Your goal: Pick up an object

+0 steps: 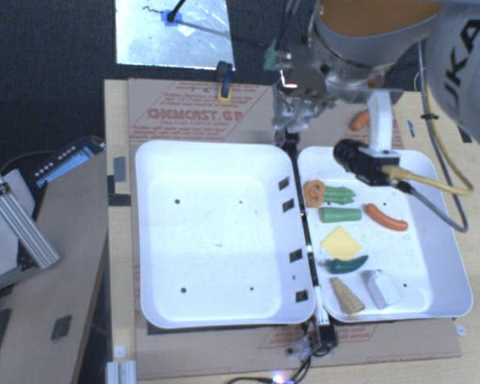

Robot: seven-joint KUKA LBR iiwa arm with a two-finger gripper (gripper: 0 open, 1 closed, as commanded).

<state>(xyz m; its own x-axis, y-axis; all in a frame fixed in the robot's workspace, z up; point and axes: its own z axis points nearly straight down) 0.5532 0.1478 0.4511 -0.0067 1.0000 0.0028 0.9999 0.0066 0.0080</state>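
The arm (400, 22) reaches in from the upper right, and its hand (290, 126) hangs over the far end of the seam between the two white bins, just above the rims. Whether it is apart or together, I cannot tell from this angle: the tip is a dark, blurred shape. Nothing shows clamped in it.

All the pickings lie in the right bin (440, 294). Nearest the seam there is an orange ring-shaped piece (314, 191), with a green vegetable (339, 194) touching it on the right. Just below lies a green cylinder (340, 214), and to its right, apart from it, a red-orange sausage (385, 218). Further down comes a yellow wedge (341, 243), then a dark green pepper (348, 265) right beneath it. At the near end, a tan cone (347, 294) sits beside a grey block (381, 288).

A black fitting (362, 162) with a yellow hose (432, 184) hangs over the far part of the right bin. The left bin (216, 230) sits alongside, and both rest on a cardboard sheet (194, 112) laid on the surface.
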